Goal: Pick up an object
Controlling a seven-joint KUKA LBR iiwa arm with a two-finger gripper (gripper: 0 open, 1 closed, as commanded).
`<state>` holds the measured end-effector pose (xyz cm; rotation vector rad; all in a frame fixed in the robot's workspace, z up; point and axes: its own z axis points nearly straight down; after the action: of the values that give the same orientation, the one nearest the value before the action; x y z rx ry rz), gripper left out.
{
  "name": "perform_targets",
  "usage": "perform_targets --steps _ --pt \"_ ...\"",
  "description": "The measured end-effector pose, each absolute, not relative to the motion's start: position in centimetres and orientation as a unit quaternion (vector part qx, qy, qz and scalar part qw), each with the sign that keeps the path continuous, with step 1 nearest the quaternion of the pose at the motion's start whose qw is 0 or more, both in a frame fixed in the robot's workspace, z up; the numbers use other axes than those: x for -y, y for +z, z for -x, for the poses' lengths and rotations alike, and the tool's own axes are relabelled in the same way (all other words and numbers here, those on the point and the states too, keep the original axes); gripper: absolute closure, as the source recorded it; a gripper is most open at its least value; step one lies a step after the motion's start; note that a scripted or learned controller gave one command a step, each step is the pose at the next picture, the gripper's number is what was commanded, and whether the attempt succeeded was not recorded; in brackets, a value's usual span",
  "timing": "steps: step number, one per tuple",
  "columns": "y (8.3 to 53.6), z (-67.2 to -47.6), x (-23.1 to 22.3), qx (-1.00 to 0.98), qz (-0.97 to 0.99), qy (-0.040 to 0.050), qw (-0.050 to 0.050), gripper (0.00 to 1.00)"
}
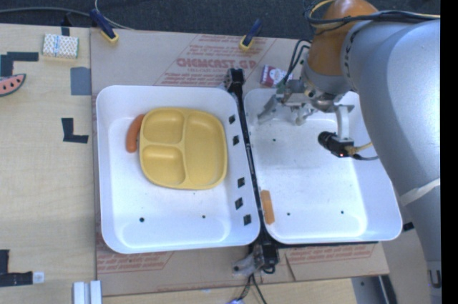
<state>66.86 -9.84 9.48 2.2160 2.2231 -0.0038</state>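
Grey arm's two-finger gripper (286,106) hangs open, holding nothing; small orange carrot-like piece (267,206) lies below it, yellow divided plastic plate (183,147) left.

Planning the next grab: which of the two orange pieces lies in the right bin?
The small orange piece at the right bin's left wall. The other orange piece lies in the left bin, beside the yellow plate.

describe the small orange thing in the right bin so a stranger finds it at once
Start at the right bin, the one under the arm. Follow its left wall toward the near corner: the small orange piece lies there against the divider. Unlike the orange piece beside the yellow plate, it lies alone.
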Motion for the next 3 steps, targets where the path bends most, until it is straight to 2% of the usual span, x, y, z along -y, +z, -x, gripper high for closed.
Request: perform_targets --steps 1,2,3 --pt "10.4 -66.9 9.8 -0.709 -0.706 -0.0018 0.001 1.0" --pt "10.4 -66.9 9.8 -0.709 -0.706 -0.0021 0.002 0.0" --pt "8.5 -64.5 9.6 -0.708 -0.706 -0.0005 0.001 0.0"
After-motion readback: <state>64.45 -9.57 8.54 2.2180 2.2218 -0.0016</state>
